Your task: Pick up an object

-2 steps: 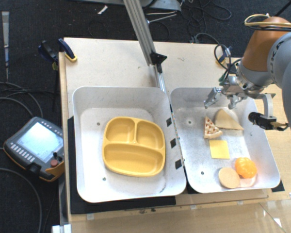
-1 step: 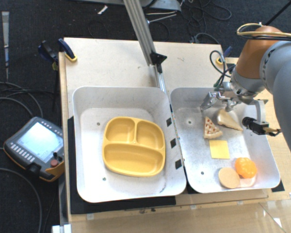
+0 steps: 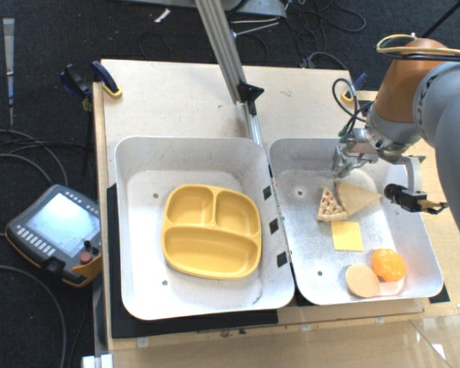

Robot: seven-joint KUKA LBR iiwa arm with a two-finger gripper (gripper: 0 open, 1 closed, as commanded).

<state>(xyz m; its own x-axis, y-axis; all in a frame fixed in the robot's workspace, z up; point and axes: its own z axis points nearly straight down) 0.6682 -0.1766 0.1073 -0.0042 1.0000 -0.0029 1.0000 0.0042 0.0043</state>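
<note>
The right bin (image 3: 307, 278) holds several toy foods: a pizza slice (image 3: 330, 204), a tan wedge (image 3: 358, 197), a flat yellow square (image 3: 347, 236), an orange ball (image 3: 388, 264) and a tan round disc (image 3: 362, 281). My gripper (image 3: 345, 165) hangs low over the bin's far part, just above the upper edge of the tan wedge and the pizza slice. Nothing is visibly held between its fingers, and its fingertips are too small to read.
The left bin (image 3: 138, 205) holds a yellow compartment tray (image 3: 212, 231). A slanted metal pole (image 3: 226, 44) comes down to the divide between the bins. A teach pendant (image 3: 55, 232) lies on the floor at left.
</note>
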